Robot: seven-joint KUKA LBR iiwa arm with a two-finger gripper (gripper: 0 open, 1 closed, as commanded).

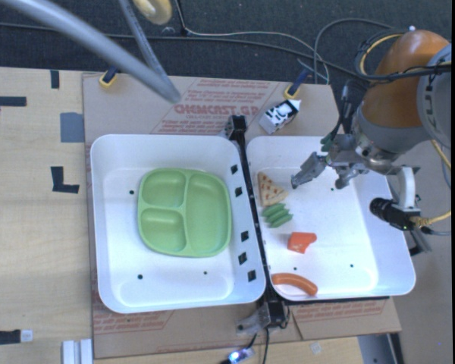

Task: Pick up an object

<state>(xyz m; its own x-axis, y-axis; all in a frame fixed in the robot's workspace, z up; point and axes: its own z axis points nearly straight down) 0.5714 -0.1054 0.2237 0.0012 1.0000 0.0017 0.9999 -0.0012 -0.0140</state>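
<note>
Green divided plate (185, 211) mid left bin (106, 279): light, stiff, slick, best left alone. Along right bin's (387, 279) left wall, back to front: tan wafer slice (269, 189), green pod piece (277, 216), red chunk (301, 242), orange sausage (294, 283) at front edge. Probably light plastic toys; chunk suits a pinch across its flanks. Pincer (318, 169) near back, seemingly apart, clamped on nothing.
</note>
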